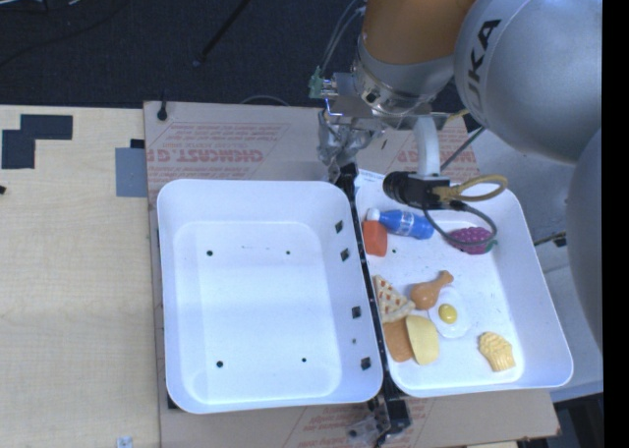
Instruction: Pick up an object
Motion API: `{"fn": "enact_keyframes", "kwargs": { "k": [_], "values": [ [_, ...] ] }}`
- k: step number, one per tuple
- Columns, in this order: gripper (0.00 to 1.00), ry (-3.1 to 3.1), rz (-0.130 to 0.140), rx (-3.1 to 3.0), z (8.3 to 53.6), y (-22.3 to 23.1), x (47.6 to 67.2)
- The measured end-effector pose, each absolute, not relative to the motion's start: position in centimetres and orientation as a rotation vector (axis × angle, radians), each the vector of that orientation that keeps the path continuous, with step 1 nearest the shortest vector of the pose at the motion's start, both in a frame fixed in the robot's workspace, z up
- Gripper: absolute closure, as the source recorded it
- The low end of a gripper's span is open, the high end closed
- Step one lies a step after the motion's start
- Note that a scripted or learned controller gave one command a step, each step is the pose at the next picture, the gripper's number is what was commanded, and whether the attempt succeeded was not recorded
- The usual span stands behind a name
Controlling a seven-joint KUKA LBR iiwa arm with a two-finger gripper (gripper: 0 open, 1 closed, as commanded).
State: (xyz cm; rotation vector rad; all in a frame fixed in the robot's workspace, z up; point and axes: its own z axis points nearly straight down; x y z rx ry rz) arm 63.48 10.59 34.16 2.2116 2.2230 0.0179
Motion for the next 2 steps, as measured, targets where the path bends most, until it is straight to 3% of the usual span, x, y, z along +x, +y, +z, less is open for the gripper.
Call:
{"fn": "enact_keyframes", "kwargs": {
  "k": [1,2],
  "values": [
    [1.00,2.211,0.020,2.216,49.6,7.7,64.3],
    [1.00,2.221,0.004,2.220,54.1,7.1,64.4]
  ]
}}
